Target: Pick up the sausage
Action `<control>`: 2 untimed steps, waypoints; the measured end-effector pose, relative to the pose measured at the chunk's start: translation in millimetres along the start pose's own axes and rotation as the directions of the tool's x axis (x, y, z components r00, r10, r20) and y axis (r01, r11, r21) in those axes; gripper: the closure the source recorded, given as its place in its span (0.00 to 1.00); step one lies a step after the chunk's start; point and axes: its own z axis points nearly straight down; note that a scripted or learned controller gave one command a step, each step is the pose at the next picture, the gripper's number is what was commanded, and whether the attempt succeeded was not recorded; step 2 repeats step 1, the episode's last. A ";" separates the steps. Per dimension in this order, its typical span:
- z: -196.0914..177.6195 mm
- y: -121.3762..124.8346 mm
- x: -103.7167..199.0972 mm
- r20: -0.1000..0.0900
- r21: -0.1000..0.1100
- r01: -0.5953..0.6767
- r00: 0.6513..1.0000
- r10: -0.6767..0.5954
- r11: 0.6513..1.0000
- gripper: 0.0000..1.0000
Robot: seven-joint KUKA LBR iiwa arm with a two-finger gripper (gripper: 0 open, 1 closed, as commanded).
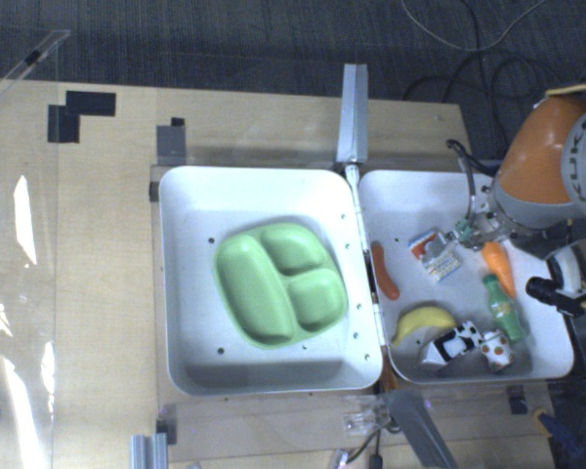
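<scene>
Sausage not picked up yet

The arm (557,159) hung over the right bin's (400,189) far side. The sausage (385,271) lay alone by that bin's left wall, well apart from the arm. The whole pick looked left to do.

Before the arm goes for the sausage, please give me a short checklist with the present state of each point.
1. Sausage in view, at right bin's left wall: ok.
2. Nothing lies on the sausage: ok.
3. Banana apart from the sausage: ok.
4. Gripper above the sausage: not ok, it is near the carrot.
5. Wall leaves room for the fingers: cannot tell.
</scene>
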 end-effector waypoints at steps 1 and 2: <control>14.8 -6.3 65.0 -0.002 -0.004 -0.236 0.972 0.236 0.972 0.00; 14.8 -6.3 65.0 -0.002 -0.004 -0.236 0.972 0.236 0.972 0.00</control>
